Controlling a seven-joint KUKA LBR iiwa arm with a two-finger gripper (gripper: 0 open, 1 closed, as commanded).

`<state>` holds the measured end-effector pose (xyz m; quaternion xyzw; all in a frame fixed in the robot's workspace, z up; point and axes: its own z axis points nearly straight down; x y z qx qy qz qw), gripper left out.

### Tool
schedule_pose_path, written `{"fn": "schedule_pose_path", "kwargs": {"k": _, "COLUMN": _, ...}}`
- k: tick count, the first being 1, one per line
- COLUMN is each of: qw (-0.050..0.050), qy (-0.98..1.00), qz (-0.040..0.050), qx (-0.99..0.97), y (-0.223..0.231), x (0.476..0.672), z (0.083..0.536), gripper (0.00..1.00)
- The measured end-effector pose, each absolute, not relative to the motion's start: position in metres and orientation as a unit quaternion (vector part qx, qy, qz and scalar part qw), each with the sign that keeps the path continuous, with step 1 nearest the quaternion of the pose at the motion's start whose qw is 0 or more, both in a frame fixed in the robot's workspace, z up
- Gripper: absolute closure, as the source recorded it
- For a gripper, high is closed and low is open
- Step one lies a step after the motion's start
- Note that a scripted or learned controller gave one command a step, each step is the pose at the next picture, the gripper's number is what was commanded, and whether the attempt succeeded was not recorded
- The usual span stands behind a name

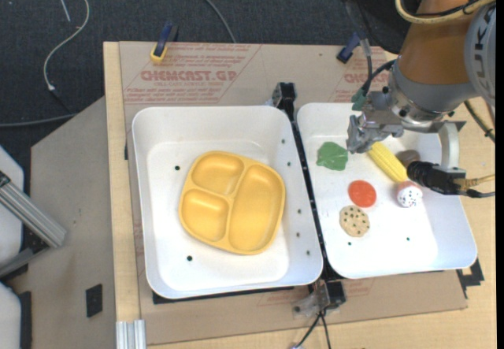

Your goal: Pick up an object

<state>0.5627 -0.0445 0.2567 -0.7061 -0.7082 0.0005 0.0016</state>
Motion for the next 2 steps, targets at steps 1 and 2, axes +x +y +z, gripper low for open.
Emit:
{"fn": "schedule_pose_path", "kwargs": {"k": 1, "qw": 0.001, "qy": -0.709, "qz": -0.0005, "qx": -0.705, "y": 0.01, "x": 0.566, "z": 0.258, "gripper": 1.0}}
{"fn": "schedule_pose_path", "kwargs": {"k": 2, "qw": 0.002, "qy": -0.708, "qz": 0.0013, "qx": -0.706, "y": 0.056, "x": 0.568, "z": 0.234, "gripper": 1.0}}
